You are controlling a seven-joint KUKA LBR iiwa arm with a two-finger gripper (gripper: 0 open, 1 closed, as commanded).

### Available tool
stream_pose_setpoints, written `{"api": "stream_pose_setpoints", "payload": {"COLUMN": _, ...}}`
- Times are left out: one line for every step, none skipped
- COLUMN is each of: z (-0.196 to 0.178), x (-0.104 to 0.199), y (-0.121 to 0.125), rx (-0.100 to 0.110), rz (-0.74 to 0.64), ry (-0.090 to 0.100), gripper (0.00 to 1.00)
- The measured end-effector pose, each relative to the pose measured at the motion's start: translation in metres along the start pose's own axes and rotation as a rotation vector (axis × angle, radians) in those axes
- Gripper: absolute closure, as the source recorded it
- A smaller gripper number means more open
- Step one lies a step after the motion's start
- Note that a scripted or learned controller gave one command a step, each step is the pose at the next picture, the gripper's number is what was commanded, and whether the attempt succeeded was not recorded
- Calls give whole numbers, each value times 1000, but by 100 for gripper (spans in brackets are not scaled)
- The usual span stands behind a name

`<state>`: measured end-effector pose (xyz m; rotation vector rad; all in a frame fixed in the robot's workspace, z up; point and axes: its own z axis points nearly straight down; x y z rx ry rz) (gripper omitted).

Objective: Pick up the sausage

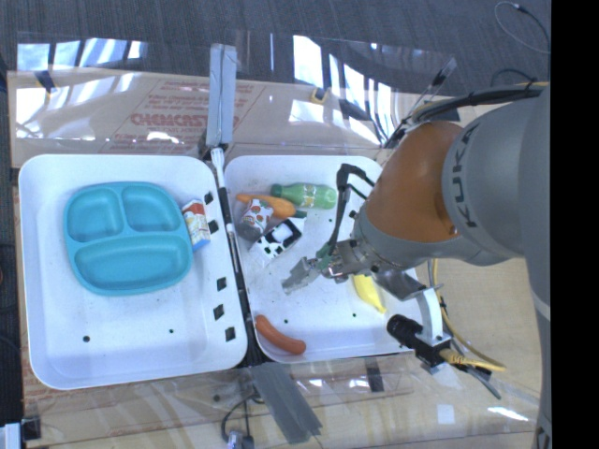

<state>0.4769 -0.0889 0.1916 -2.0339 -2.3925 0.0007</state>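
The sausage (279,336), reddish-orange and slightly curved, lies at the front left corner of the right bin (318,349). My gripper (298,277) hangs over the middle of that bin, up and to the right of the sausage and clear of it. Its grey fingers point left, with nothing visible between them. The grey arm with its orange band (421,190) covers the bin's right side.
In the right bin lie a green bottle (304,195), a carrot (267,205), a black-and-white item (280,236), a small dark packet (255,219) and a yellow banana (369,291) partly under the wrist. The left bin holds a blue divided tray (127,237) and a small carton (196,224).
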Motion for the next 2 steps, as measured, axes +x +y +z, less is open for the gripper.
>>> {"api": "stream_pose_setpoints", "payload": {"z": -23, "x": 32, "y": 5, "rx": 0, "rz": 17, "ry": -1, "gripper": 0}}
{"api": "stream_pose_setpoints", "payload": {"z": -82, "x": 77, "y": 13, "rx": -1, "rz": 89, "ry": 0, "gripper": 0}}
